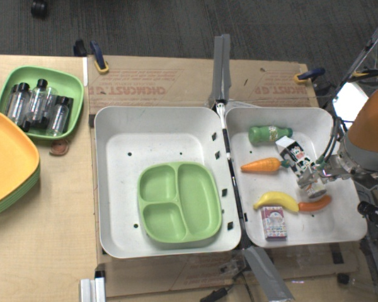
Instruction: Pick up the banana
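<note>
Banana (pixel 276 201) lies in the right bin (pixel 346 231), between a carrot (pixel 262 165) above and a small pink box (pixel 274 223) just below (a red pepper (pixel 315 204) sits at its right end). Gripper (pixel 310 182) hovers just above-right of it, holding nothing visible; its opening cannot be judged.

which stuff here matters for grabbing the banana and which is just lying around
For the job:
- banana, in the right bin
- hand, low over that bin, just right of the banana

Just lying about:
- carrot
- green bottle
- red chili
- small card box
- green divided plate in the left bin
- green tray of bottles
- orange plates
</note>
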`<state>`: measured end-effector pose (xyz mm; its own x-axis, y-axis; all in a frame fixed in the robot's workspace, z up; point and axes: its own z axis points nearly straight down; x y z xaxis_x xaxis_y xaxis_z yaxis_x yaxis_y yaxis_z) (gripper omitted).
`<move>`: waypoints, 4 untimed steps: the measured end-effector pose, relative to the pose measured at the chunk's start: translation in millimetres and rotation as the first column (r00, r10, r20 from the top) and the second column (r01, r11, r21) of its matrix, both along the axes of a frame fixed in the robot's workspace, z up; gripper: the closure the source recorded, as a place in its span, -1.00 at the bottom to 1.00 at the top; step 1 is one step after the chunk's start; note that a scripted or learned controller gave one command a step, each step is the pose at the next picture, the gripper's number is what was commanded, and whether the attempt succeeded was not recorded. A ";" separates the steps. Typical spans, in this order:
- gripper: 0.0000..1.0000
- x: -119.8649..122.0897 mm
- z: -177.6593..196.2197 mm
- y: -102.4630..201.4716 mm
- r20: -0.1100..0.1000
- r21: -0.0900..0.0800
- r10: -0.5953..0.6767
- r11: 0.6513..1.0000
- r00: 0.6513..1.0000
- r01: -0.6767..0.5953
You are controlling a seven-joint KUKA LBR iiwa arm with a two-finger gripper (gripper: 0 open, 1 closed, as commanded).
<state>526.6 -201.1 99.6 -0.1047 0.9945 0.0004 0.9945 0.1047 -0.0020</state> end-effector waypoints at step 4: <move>1.00 19.9 -9.0 -7.7 -0.002 -0.001 -0.605 0.796 0.796 0.605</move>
<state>546.5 -208.8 90.5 0.5183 0.8552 -0.0009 0.8552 -0.5183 -0.0039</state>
